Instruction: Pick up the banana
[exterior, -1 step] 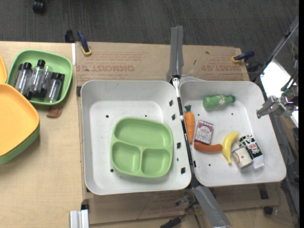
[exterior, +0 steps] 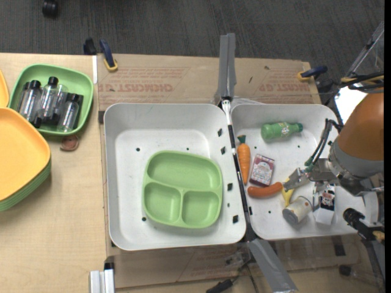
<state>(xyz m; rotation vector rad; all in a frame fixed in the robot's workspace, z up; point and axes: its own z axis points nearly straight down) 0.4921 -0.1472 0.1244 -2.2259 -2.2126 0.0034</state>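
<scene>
The banana (exterior: 286,196) shows as a small yellow piece in the right bin (exterior: 269,227), wedged between a red-orange sausage-shaped item (exterior: 264,191) and a beige cup (exterior: 297,211) lying on its side. Most of the banana is hidden. My gripper (exterior: 297,179) is low in the right bin, directly above and touching or nearly touching the banana's upper end. The grey arm with its orange band (exterior: 365,133) reaches in from the right.
The right bin also holds a green bottle (exterior: 280,129), a carrot (exterior: 244,158), a red packet (exterior: 262,170) and a small white bottle (exterior: 325,202). A green divided tray (exterior: 183,190) lies in the left bin (exterior: 113,163). Off to the left are bottles (exterior: 52,104) and yellow plates (exterior: 18,157).
</scene>
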